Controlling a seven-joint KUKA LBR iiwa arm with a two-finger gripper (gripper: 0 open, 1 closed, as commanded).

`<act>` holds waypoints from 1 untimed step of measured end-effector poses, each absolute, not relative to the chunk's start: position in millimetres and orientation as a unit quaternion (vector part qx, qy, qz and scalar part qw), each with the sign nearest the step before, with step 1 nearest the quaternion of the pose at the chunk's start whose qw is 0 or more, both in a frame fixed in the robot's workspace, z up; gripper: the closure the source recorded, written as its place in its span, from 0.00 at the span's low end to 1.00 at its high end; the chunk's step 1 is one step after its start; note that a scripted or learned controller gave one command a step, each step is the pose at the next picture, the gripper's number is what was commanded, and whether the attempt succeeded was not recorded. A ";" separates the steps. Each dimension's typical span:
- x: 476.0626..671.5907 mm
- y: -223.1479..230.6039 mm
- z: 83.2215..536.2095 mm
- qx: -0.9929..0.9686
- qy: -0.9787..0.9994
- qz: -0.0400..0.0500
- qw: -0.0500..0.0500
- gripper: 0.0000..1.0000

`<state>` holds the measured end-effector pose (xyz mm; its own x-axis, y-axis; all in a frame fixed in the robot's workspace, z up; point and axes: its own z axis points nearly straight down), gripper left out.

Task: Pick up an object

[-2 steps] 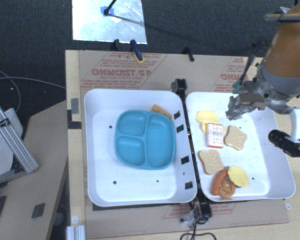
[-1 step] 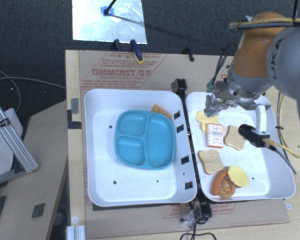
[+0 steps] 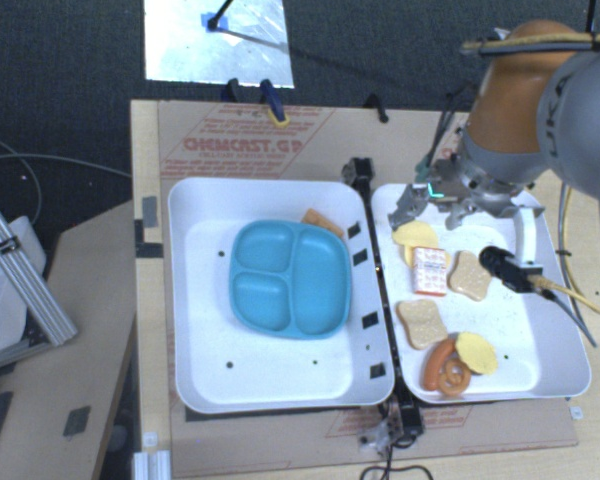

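Yellow food slice (image 3: 417, 235): flat on the floor at the far end of the right bin (image 3: 525, 343), just under my gripper (image 3: 435, 211). My jaws stand apart, nothing between them.

Shape is a rounded oval. Long axis runs roughly across the bin, left to right in view; no pointed end. Pale yellow, plain, matte.

Its near edge meets the red-and-white packet (image 3: 430, 270); touching or overlapping, I cannot tell. The bin's left wall is close, so that side is tight. Bare white floor lies to its right, toward a tan bread slice (image 3: 470, 276).

Further out: second bread slice (image 3: 421, 322), sausage (image 3: 445, 368), yellow wedge (image 3: 477, 353). The left bin (image 3: 205, 358) holds a blue divided plate (image 3: 288, 278) with a tan piece (image 3: 323, 222) behind it.
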<state>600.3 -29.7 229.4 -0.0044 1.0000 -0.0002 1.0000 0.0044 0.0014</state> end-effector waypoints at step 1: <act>664.8 4.4 285.7 0.704 0.710 0.005 0.004 0.00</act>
<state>664.8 4.4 285.7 -0.0083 1.0000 0.0003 0.9999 0.0083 0.0129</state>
